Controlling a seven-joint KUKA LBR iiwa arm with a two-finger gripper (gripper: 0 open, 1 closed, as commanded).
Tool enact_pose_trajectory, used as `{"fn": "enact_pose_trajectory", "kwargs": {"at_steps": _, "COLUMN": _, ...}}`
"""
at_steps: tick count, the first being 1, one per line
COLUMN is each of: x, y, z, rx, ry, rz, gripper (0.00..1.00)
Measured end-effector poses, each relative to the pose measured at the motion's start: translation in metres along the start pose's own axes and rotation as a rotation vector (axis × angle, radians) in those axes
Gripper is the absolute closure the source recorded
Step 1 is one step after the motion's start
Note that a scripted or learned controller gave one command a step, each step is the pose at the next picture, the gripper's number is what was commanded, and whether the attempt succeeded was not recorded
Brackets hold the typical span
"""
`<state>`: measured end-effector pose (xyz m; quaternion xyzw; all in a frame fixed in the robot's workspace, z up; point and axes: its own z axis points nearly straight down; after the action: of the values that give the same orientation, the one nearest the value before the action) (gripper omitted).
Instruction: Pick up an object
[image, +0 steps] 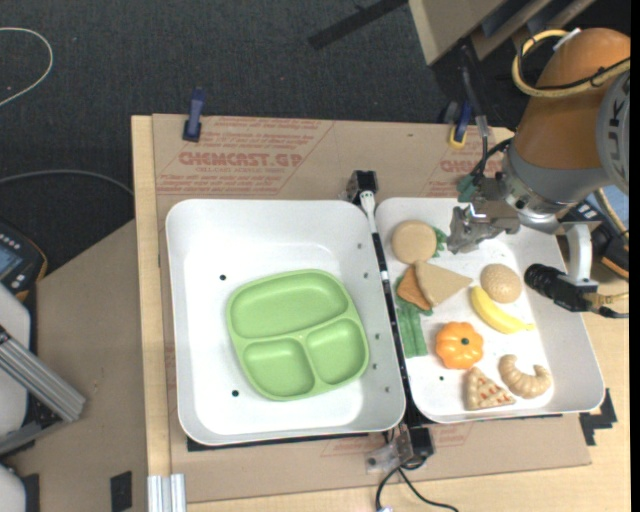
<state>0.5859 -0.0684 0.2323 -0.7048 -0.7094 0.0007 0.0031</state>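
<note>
Bins first: left bin (190, 300) carries a green divided tray (295, 332), right bin (575, 385) carries all the toy food, so any target is on the right. Arm (565, 110) sits over the far right corner; gripper (468, 232) hangs above the far edge of the right bin, just beside the round bun (413, 241). I cannot tell how the claw is set, the wrist hides it.

Risks, by my reading: items crowd together. Bun, tan wedge (443, 282) and the brown piece (412, 291) touch or overlap, so a descent here may pinch two or shove one aside. Banana (497, 311) lies against the pale egg-like ball (501, 282). Pumpkin (459, 344), croissant (525, 376) and pizza slice (486, 390) sit near, more apart, safer picks
</note>
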Motion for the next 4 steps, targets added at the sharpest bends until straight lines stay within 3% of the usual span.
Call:
{"fn": "enact_pose_trajectory", "kwargs": {"at_steps": 1, "x": 0.071, "y": -0.014, "z": 0.035, "rx": 0.001, "ry": 0.000, "rz": 0.000, "gripper": 1.00}}
{"fn": "enact_pose_trajectory", "kwargs": {"at_steps": 2, "x": 0.058, "y": -0.065, "z": 0.005, "rx": -0.001, "ry": -0.002, "rz": 0.009, "gripper": 1.00}}
{"fn": "enact_pose_trajectory", "kwargs": {"at_steps": 3, "x": 0.107, "y": -0.079, "z": 0.039, "rx": 0.002, "ry": -0.001, "rz": 0.002, "gripper": 1.00}}
{"fn": "enact_pose_trajectory", "kwargs": {"at_steps": 4, "x": 0.105, "y": -0.077, "z": 0.027, "rx": -0.005, "ry": -0.003, "rz": 0.007, "gripper": 1.00}}
